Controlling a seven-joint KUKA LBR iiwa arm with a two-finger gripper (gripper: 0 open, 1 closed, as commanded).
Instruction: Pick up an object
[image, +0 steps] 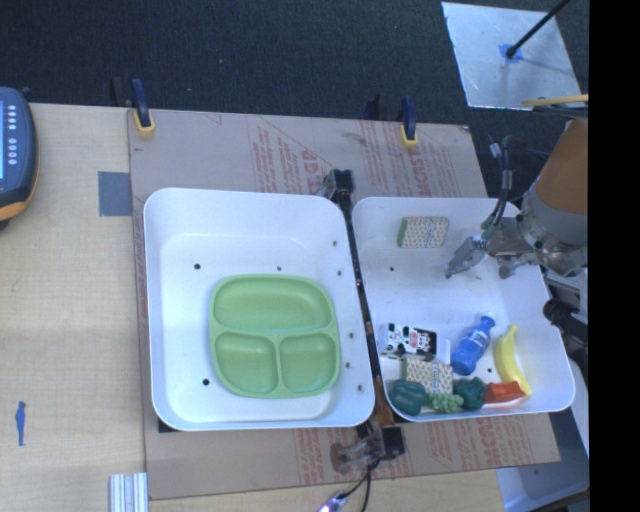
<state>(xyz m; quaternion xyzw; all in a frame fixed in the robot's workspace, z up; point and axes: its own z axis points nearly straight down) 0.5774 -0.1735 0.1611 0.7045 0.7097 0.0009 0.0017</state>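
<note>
So the gripper (478, 258) is hanging over the upper part of the right bin (400, 300) with its grey fingers (461, 262) spread apart and nothing between them. The speckled sponge (423, 232) sits just up and left of the fingertips, while the blue bottle (473, 345) and banana (511, 358) lie well below them, with the little black-and-white card (411, 342), patterned block (429, 376), green pepper (407, 397) and other bits clustered along the bin's near edge. The left bin (180, 300), far left of the fingers, holds a green divided plate (274, 334).
</note>
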